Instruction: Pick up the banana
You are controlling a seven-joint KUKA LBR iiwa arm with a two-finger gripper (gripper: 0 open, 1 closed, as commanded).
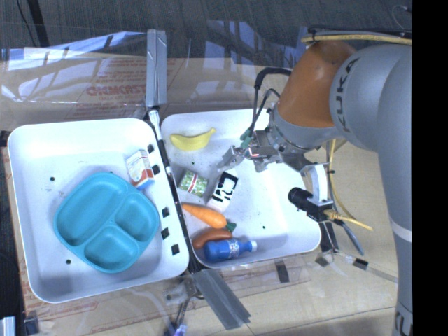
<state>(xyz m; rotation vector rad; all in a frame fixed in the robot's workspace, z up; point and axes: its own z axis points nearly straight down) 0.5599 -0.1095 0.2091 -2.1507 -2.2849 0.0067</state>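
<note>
The yellow banana lies in the far left corner of the right bin, curved and resting on the bin floor. My gripper hangs over the middle of the right bin, to the right of the banana and a little nearer the front, apart from it. Nothing shows between its fingers. The grey arm with its orange band reaches in from the right above the bin.
In the right bin lie a small green can, a black and white card, a carrot, a brown sausage and a blue bottle. The left bin holds a blue divided tray and a small carton.
</note>
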